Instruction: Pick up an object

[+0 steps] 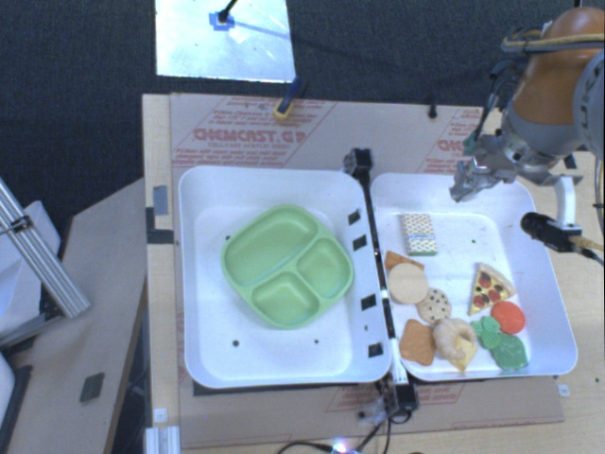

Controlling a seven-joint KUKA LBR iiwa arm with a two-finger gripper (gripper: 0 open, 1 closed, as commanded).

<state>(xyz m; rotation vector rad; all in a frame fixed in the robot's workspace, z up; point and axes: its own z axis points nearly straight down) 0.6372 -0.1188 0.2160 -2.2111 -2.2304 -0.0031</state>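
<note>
The right bin (454,206) holds several toy foods: a patterned wafer block (419,234), a round tan cracker (408,284), a chocolate-chip cookie (434,305), a pizza slice (491,288), a red tomato piece (509,316), a green leafy piece (501,343), a beige chicken piece (457,340) and an orange nugget (417,342). My gripper (470,180) hangs over the bin's far rim, above and right of the wafer, with nothing seen between its fingers.
The left bin (203,348) carries a green three-compartment plate (286,266). A black clip divider (373,272) runs between the bins. A shiny metal sheet (225,25) lies behind the bench. The arm's orange and grey body (558,64) fills the upper right.
</note>
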